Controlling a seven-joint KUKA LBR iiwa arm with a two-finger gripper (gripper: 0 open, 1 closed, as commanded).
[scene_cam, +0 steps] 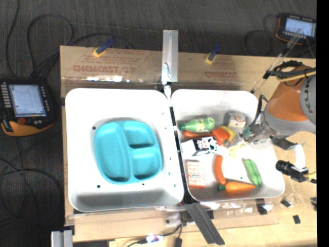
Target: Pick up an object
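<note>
Objects for picking lie in the right bin (267,187): a green bottle (198,124) on its side, two carrots (219,169), a green pod (252,171), a small cup (237,120). The jaws (248,134) hang at the bin's right side, just beside an orange piece (221,135); their state cannot be told. A blue tray (128,151) sits in the left bin (82,107) on the desk (303,210).
</note>
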